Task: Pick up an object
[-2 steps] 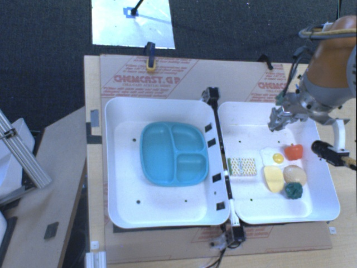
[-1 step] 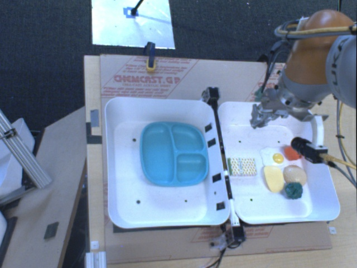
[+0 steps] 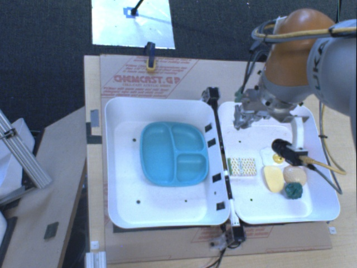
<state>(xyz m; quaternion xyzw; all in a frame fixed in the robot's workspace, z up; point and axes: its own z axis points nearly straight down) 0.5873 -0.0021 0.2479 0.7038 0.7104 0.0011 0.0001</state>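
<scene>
The tool [image 3: 243,118] hangs over the right bin's far-left corner – grip state I cannot tell – with the sponge [image 3: 242,166] directly nearer the camera

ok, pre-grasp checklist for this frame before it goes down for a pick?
1. Gripper over the right bin: ok, it hangs above the bin's rear left part.
2. Gripper carrying nothing: ok, nothing shows between its fingers.
3. Finger opening: cannot tell, too small and blurred.
4. Target under the gripper: not ok, bare bin floor below it; the patterned block, yellow piece, beige piece and dark green piece lie nearer the front.
5. Targets separated: not ok, yellow, beige and green pieces crowd together; the patterned block lies apart.
6. Blue tray in left bin: ok, clear of the arm.
</scene>
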